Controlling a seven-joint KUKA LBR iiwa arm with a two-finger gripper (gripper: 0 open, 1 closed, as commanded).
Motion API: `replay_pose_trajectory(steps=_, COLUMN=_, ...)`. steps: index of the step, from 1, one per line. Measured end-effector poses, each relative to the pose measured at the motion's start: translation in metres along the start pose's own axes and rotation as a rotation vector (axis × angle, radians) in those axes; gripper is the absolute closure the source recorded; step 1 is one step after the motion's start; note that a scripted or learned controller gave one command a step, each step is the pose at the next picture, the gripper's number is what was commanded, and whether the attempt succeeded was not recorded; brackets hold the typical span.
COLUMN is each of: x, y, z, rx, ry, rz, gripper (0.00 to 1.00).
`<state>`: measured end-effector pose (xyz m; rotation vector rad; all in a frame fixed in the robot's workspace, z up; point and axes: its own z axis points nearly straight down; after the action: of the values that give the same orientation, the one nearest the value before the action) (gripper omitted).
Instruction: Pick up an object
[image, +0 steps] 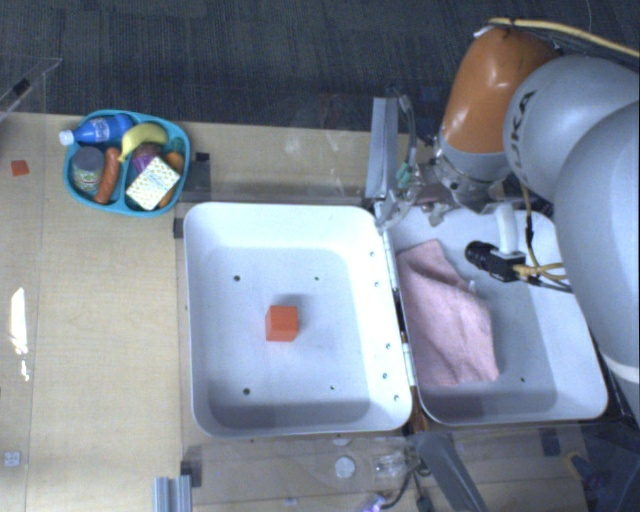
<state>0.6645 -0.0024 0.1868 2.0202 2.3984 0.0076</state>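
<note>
Two white bins (200, 300) hold one orange cube (283, 323) and one pink cloth (450, 320).

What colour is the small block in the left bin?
Orange. The block shows clearly in the camera view, alone on the white floor of the left bin.

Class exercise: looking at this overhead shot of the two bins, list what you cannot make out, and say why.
- Gripper fingers: camera view, too small and cluttered against the bin rim to tell their state.
- Right bin: far corner covered by the arm.
- Items in the blue tray: too small to identify fully.
- Under the pink cloth: hidden.
</note>
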Motion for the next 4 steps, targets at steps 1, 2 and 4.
replay_pose_trajectory(steps=1, x=-0.049, y=-0.036, z=0.000, rx=0.000, ry=-0.001, rz=0.177, gripper=0.00)
replay_pose_trajectory(steps=2, x=-0.086, y=-0.062, z=0.090, rx=-0.001, ry=0.000, rz=0.125, gripper=0.00)
replay_pose_trajectory(steps=4, x=-0.101, y=-0.073, z=0.096, rx=-0.006, ry=-0.002, rz=-0.001, gripper=0.00)
